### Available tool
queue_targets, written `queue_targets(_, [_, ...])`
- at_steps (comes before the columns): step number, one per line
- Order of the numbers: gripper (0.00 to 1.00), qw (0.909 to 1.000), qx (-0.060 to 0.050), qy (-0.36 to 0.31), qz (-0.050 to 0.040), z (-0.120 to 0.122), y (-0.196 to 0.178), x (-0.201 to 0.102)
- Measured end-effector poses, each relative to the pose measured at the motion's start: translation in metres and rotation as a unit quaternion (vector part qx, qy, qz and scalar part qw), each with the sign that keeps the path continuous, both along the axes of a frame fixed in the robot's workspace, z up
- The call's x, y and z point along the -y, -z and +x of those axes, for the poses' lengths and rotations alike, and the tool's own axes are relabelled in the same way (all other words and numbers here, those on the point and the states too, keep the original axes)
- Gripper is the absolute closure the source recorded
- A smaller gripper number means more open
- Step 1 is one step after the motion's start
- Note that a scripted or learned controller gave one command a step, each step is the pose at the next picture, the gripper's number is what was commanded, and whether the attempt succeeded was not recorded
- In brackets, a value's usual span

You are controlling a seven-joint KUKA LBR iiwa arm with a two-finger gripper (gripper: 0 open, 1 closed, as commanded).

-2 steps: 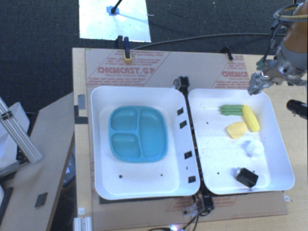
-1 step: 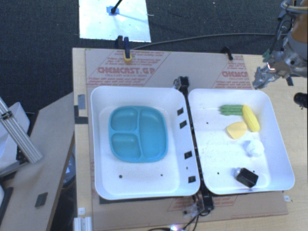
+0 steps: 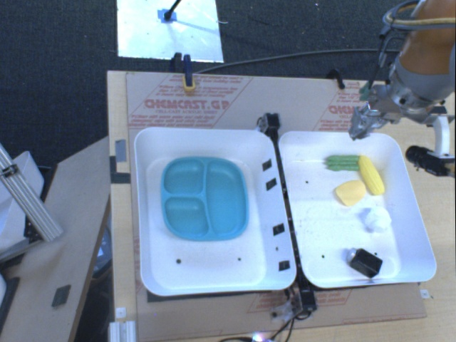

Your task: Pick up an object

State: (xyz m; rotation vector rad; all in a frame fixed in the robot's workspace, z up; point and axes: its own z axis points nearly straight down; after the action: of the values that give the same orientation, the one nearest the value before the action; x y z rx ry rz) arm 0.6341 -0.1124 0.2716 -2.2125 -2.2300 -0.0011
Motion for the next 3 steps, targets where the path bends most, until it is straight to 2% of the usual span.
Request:
queue_targets(2, [1.0,1.0,0.0,-0.001,0.0002,-0.007,0.012,-0.112])
queue_targets(3, [1.0,1.0,0.0,-0.001,0.0005,-0.002,0.034,-0.165])
